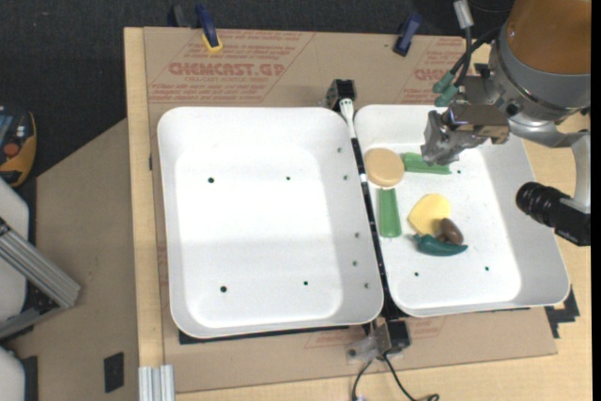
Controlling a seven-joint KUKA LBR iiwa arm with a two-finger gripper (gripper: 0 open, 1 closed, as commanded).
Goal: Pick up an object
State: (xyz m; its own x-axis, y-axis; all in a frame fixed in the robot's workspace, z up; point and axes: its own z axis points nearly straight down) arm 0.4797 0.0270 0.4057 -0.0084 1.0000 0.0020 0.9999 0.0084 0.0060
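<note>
My gripper (pixel 439 155) hangs low over the back of the right bin (pixel 507 282), its tips down at a flat green piece (pixel 424 165) lying there. A round tan disc (pixel 384 167) sits just left of that piece, by the bin's left wall. Below the disc lies an upright green bar (pixel 390 212). Further toward the front rest a yellow lump (pixel 428 211), a small brown object (pixel 452 231) and a dark teal piece (pixel 439 246), bunched together. Nothing visibly sits between the fingers.
The left bin (pixel 258 221) stands beside the right one, split by a black divider rail (pixel 362 192). A black cylinder (pixel 554 207) juts in at the right bin's right rim. Blue clamps (pixel 207 25) grip the bench's back edge.
</note>
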